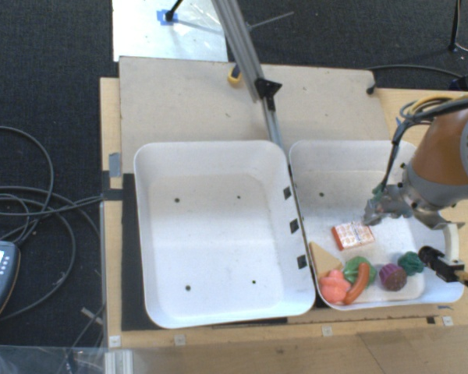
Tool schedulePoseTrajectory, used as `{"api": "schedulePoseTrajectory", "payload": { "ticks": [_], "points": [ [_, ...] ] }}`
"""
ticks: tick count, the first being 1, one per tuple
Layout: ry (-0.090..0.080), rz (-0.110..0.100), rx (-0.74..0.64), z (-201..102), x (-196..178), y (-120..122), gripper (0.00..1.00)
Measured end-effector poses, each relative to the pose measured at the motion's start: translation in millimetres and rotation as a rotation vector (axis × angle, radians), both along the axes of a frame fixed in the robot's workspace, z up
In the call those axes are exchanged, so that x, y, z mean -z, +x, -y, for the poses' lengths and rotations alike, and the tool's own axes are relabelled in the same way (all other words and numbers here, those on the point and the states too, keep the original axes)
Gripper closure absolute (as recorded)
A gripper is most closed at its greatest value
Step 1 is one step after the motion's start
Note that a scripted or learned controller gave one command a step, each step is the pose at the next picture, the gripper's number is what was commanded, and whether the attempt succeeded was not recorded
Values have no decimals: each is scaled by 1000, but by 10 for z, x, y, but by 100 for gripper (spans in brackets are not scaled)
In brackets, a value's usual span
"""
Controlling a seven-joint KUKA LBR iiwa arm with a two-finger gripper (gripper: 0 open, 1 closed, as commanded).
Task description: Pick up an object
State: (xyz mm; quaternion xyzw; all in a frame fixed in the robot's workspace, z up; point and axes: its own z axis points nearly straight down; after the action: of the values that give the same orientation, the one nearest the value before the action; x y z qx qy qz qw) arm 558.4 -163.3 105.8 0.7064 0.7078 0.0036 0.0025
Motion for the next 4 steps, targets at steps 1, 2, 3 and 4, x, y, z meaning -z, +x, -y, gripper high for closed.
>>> {"api": "schedulePoseTrajectory", "payload": {
  "ticks": [1,2,3,4],
  "points": [
    [-3,-1,-4,-75,-607,44,100],
    [-3,-2,-3,-57,-1048,34,100],
    [-3,-2,-3,-53,-1488,50,100],
    [1,-7,-8,-609,-1354,85,100]
  ]
}}
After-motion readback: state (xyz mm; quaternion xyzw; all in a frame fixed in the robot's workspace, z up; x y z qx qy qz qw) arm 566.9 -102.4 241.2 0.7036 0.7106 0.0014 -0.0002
